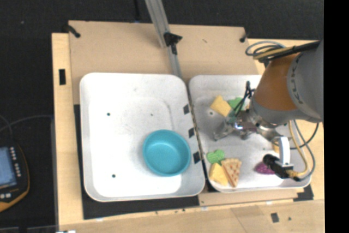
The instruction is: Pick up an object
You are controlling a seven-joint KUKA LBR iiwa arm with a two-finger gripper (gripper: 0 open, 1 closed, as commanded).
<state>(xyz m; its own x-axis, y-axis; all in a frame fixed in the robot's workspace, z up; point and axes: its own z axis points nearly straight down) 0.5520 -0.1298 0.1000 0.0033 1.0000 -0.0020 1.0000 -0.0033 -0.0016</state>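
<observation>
Arm in from frame right, end effector [232,127] down in the right bin [203,87], mid-bin; can't tell if it's spread or pinching (too blurred). Yellow block [220,106] and green piece [235,102] just above it. Lower down: green toy [216,156], waffle wedge [232,171], purple item [263,168]. Teal bowl [166,152] sits in left bin [109,95], lower right.
</observation>
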